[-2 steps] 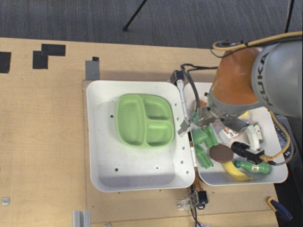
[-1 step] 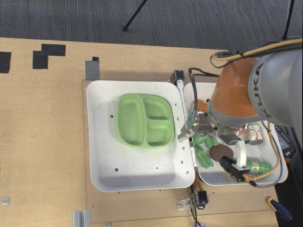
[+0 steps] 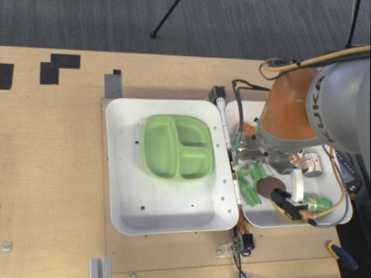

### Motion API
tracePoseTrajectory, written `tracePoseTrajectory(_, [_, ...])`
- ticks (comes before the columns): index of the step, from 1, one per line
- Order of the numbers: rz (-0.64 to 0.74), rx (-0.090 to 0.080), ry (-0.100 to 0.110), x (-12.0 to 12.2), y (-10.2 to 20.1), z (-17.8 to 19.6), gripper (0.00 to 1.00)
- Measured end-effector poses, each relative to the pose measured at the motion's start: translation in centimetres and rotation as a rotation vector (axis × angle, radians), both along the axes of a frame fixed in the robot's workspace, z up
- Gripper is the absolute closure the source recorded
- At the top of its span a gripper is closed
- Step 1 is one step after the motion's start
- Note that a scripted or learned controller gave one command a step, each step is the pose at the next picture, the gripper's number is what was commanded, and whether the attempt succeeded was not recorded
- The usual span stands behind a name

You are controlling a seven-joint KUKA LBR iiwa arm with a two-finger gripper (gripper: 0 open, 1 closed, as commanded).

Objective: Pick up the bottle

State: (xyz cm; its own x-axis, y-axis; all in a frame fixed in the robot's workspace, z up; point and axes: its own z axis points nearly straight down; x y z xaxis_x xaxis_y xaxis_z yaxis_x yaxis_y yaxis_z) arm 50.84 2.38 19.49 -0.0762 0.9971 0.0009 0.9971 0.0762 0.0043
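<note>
Two shallow white bins sit side by side on a wooden bench. The left white bin (image 3: 124, 167) holds a pale green divided plastic plate (image 3: 177, 148) at its centre. My grey arm reaches over the right white bin (image 3: 343, 213), and my gripper (image 3: 253, 158) hangs low near that bin's left edge, above loose green plastic pieces (image 3: 250, 185) and a flat brown disc (image 3: 269, 185). I cannot tell whether it is released or clenched. A small white bottle with an orange label (image 3: 311, 165) lies near the bin's right edge, apart from my gripper. I judge this the approach step; next I must shift toward the right edge and centre over the bottle.
</note>
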Motion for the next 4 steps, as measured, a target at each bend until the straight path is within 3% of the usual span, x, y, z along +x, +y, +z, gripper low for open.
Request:
tracePoseTrajectory(1, [-0.344,0.001,0.005,-2.2,6.6,-1.1,1.0])
tracePoseTrajectory(2, [0.117,-0.001,0.003,-2.2,15.6,-1.1,1.0])
tracePoseTrajectory(3, [-0.072,0.0,0.003,-2.2,18.8,4.4,1.0])
tracePoseTrajectory(4, [-0.4,0.0,0.005,-2.2,20.8,4.0,1.0])
